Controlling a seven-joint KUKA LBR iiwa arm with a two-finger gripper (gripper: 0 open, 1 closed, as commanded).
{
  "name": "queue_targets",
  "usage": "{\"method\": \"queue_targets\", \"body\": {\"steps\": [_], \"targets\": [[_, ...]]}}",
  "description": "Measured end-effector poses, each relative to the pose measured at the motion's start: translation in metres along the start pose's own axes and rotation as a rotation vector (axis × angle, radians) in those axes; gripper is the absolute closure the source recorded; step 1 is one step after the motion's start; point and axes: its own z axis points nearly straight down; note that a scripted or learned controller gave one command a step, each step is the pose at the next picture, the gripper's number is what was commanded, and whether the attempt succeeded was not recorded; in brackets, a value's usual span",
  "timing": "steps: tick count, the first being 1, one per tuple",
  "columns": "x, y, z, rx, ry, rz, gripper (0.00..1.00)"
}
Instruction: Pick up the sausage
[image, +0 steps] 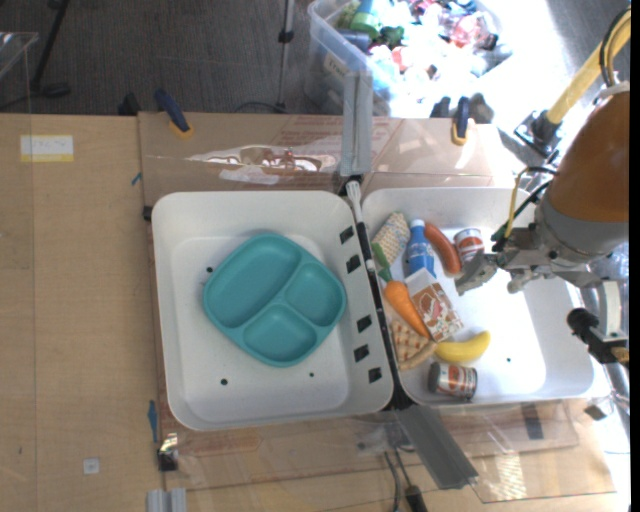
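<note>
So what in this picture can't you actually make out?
- Gripper: small and blurred above the right bin; whether it touches the sausage is unclear.
- Arm: cut off by the right edge.
- Can labels: too small to read.
- Clutter at the top: washed out by glare.

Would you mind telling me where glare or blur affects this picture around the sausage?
Camera view: strong glare washes out the top right corner behind the bench; the red-orange toy sausage in the right white bin is evenly lit and fairly sharp; the grey pincer beside it looks slightly soft.
</note>
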Motion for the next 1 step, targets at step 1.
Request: {"method": "queue_targets", "body": {"steps": [1], "targets": [[0.0087,-0.0124,0.0845,-0.035,-0.001,-0.062,0.0]]}}
